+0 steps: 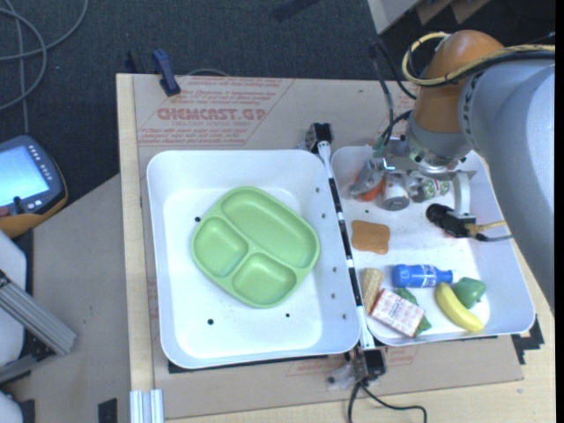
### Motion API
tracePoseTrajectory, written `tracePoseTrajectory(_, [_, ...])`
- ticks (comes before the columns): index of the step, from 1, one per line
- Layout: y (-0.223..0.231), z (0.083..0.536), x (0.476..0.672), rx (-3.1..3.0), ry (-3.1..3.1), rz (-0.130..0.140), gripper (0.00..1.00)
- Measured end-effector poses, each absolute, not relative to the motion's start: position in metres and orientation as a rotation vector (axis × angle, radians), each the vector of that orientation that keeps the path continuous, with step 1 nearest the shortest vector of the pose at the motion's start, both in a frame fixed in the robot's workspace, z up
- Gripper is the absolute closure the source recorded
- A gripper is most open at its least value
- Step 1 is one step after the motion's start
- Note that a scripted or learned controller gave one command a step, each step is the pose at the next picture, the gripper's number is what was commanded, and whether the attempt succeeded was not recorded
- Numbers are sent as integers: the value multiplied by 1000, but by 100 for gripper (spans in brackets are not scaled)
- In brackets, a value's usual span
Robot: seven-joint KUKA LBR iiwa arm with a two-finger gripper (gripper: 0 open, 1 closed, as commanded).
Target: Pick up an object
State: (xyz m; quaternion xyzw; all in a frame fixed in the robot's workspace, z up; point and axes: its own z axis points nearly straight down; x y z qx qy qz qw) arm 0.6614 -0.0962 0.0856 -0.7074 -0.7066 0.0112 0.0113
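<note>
While the grey arm is reaching in from the right of the overhead camera view, its gripper [398, 188] is hanging low over the far end of the right bin [498, 258]. It is just beyond a brown toast-like slice [370, 236] that is lying near the bin's middle. Whether the gripper is clenched or released cannot be told.

An orange-red piece [366, 183] is also lying beyond the slice, just beside the gripper. On the near side of the slice a tan cracker [372, 282] and a blue bottle [421, 277] are lying close by. A red-and-white packet [397, 313], a yellow banana [460, 309] and a green piece [471, 289] are lying nearer the camera. Left of the slice, a green divided plate [256, 245] is sitting in the left bin [176, 192].

The arm seems to be approaching, with no object lifted yet. The orange-red piece looks the likeliest target, so the next move is calling for centring over it, lowering and gripping.
</note>
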Motion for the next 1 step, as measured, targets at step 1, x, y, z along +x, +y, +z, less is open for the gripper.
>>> tracePoseTrajectory(1, [-96, 92, 661, -2211, -2207, 27, 0])
